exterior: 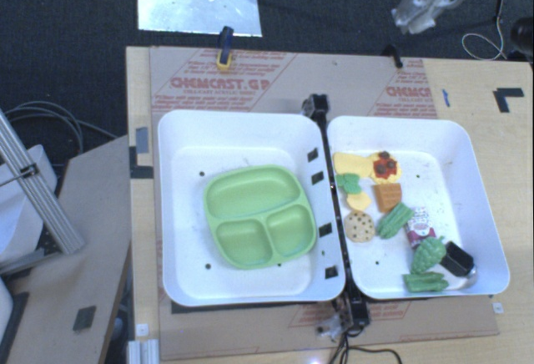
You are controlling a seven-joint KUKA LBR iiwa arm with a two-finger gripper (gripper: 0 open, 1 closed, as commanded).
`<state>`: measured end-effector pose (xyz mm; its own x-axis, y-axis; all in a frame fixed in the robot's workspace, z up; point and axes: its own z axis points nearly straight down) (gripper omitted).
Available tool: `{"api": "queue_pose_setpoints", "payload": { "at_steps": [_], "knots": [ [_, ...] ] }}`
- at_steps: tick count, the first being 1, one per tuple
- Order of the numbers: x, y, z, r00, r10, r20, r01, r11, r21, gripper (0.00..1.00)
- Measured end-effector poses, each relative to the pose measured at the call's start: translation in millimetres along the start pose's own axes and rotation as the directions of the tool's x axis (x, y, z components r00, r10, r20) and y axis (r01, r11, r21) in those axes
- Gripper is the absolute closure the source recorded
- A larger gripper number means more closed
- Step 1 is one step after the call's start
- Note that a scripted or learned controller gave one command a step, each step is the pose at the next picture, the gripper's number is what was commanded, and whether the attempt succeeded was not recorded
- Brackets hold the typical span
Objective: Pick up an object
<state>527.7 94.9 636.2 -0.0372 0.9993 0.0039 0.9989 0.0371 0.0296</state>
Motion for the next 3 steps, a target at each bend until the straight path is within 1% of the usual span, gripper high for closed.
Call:
{"api": "queue_pose_setpoints", "payload": {
  "at_steps": [1, 2, 3],
  "knots": [
    [0.1, -0.1, 0.3, 1.0, -0.001, 0.0, 0.001, 1.0, 0.001, 0.0],
    [61.8, -4.3, 186.9, 1.0, 0.03, 0.008, -0.03, 0.999, 0.045, 0.0],
    [99.6, -42.4, 94.8, 1.0, 0.027, -0.001, -0.027, 0.999, 0.02, 0.0]
  ]
}}
